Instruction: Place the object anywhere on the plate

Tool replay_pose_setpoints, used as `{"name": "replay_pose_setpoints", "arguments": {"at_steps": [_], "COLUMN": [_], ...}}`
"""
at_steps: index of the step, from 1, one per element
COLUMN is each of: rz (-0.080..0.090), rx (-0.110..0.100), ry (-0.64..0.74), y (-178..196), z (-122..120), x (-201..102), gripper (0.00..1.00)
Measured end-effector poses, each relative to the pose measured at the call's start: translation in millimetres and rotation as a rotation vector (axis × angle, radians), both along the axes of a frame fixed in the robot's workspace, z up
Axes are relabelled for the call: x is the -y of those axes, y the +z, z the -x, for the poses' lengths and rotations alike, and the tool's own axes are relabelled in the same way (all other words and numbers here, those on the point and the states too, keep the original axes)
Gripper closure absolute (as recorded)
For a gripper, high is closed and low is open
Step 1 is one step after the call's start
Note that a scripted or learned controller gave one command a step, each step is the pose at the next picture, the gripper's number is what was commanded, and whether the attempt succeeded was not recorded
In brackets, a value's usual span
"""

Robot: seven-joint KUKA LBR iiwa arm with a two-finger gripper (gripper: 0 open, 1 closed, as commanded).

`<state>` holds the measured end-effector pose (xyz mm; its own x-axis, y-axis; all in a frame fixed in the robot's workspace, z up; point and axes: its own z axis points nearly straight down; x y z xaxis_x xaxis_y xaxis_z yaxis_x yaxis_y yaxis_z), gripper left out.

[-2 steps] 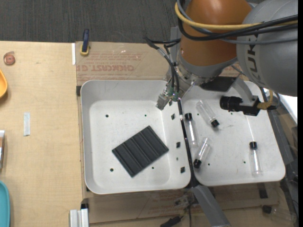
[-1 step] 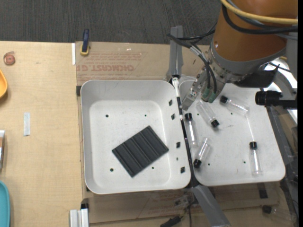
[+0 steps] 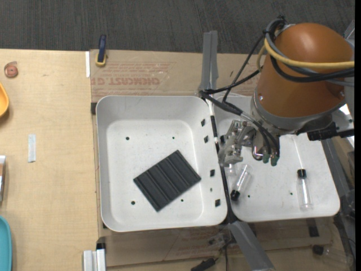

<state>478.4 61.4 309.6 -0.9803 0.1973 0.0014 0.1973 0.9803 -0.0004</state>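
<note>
Two white bins sit side by side below my camera. Lower centre, a dark ribbed plate (image 3: 167, 180) lies tilted in the left bin (image 3: 113, 151). Right of it, two clear tubes (image 3: 241, 180) (image 3: 303, 189) rest in the right bin (image 3: 282, 205). Above them the gripper (image 3: 240, 145) hovers; whether its fingers are apart or together, I cannot tell.

- A ribbed plate (image 3: 167, 179) lies in the left bin (image 3: 107, 151).
- Two clear tubes (image 3: 241, 180) (image 3: 303, 188) lie in the right bin (image 3: 324, 205).
- The gripper (image 3: 234, 145) hangs over the right bin's left side, above the nearer tube.
</note>
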Motion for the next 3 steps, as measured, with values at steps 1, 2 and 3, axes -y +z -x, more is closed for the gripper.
{"name": "replay_pose_setpoints", "arguments": {"at_steps": [1,2,3], "rz": [-0.001,-0.002,-0.001], "rx": [0.003,0.004,0.006], "ry": [0.139,0.575,1.067], "y": [-1,-6,24], "z": [-7,-76,-44], "x": [-61,-44,17], "gripper": [1.00,1.00,1.00]}}
